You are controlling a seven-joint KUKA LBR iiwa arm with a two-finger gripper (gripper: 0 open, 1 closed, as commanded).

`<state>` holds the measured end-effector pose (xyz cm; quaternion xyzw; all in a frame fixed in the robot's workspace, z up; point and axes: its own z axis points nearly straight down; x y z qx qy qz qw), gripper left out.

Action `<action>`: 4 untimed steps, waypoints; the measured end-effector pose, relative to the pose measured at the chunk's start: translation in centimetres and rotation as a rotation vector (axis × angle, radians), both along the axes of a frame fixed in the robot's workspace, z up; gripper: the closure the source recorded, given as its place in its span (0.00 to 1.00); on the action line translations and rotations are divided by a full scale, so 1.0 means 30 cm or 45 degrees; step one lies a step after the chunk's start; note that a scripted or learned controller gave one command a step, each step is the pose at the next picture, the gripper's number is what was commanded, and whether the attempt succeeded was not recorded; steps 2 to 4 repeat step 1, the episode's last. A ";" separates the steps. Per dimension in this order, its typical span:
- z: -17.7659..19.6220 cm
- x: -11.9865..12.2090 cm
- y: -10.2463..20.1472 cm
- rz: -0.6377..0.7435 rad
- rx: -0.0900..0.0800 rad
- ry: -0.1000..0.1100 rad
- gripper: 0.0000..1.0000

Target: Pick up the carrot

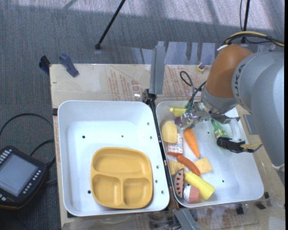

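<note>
"UKA" lettering (242,80) above carrot (192,143)

bench (101,83) | bears: left bin (74,128), right bin (240,176) | side by side

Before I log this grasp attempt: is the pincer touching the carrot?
Cannot tell. In the camera view the pincer sits just above the carrot's top end, but the arm's wrist hides whether they meet.

I'm looking at a robotics lab: grey carpet (29,28), a wooden bench (101,80) bearing two white bins (69,128), a control pendant (14,176) on the floor, a tripod leg (113,18) behind.
</note>
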<state>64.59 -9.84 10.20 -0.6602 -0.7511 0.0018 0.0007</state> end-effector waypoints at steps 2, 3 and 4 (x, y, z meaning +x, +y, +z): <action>0.259 -0.347 -0.065 0.105 0.002 -0.005 1.00; 0.259 -0.347 -0.065 0.105 0.002 -0.005 1.00; 0.259 -0.347 -0.065 0.105 0.002 -0.005 1.00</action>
